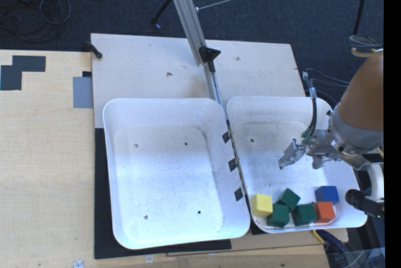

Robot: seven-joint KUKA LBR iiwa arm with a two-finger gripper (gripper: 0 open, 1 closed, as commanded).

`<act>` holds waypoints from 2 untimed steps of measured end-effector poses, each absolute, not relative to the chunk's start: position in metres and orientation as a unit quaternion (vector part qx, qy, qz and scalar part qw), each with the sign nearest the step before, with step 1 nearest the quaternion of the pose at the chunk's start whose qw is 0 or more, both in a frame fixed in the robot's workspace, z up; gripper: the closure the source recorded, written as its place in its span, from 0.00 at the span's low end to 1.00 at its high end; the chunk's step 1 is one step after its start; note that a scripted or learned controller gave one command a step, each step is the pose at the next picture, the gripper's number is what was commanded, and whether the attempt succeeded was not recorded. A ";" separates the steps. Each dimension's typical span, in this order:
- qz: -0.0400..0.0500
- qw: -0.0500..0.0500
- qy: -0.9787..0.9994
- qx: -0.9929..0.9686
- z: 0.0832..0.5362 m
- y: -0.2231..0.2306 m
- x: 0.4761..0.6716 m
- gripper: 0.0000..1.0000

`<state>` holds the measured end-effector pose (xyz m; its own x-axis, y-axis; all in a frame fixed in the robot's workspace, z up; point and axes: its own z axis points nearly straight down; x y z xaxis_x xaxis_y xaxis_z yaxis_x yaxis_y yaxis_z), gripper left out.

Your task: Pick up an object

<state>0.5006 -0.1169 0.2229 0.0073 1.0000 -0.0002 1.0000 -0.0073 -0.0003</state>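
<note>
Six small blocks huddle in the near corner of the right bin [269, 116], one of two shallow white bins side by side on the desk [37, 154]. A yellow block [262, 203] sits at the row's left end, just beside the divider; next come three green blocks, one [289, 198] turned corner-on like a diamond, another [278, 215] nearer the rim, a third [304, 215] to their right. An orange block [325, 211] and a blue block [327, 194] behind it close the cluster at the right. The pieces are near-cubes, so none shows a clear long axis; most sit roughly square to the bin's front rim. The arm [363, 97] reaches in from the right, its orange band high, its grey wrist bent toward the bin's middle. The pincer [290, 155] hangs over bare bin floor, well apart from the blocks, tips pointing left and slightly down. It appears slightly parted, with nothing between its tips. The left bin [125, 135] lies beyond the divider, an aluminium rail [185, 10] slanting away behind both.
</note>
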 end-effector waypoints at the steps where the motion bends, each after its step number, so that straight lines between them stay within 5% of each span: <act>1: -0.002 -0.003 -0.708 -0.707 0.304 -0.112 0.522 0.00; 2: 0.003 0.005 -0.708 -0.706 0.228 -0.075 0.512 0.00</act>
